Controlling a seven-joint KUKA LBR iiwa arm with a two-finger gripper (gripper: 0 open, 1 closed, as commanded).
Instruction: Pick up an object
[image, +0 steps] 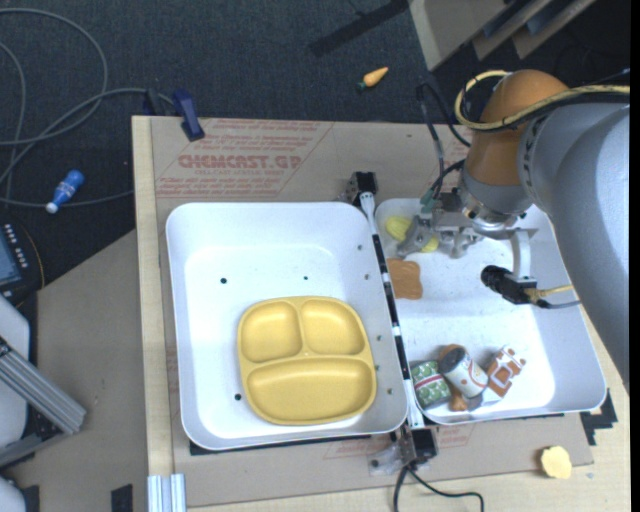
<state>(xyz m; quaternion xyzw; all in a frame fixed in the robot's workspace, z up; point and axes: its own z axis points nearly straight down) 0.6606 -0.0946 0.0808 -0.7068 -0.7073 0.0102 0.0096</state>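
Over the far end of the right bin (570, 395), the end effector (447, 240) hung low from the grey arm (580, 190) with its orange band (510, 110), close above the bin floor. Whether it was spread or pressed together could not be told from the slanted view, since the metal parts at the wrist blurred together. A yellow object (400, 226) lay just beside it, toward the divider between the two bins, and a tan flat piece (405, 279) lay a little nearer along that same divider. At the near end of the right bin sat a cluster of small packages (462, 375), well apart from the end effector. The left bin (200, 250) carried a yellow divided plate (304, 358). Judging from this, the step in hand seemed to be the approach and descent onto a target, most likely the yellow object, with nothing visibly caught yet. The next move would probably call for settling squarely over that object, closing on it, and lifting straight up; its place near the bin wall could make a clean grasp awkward.
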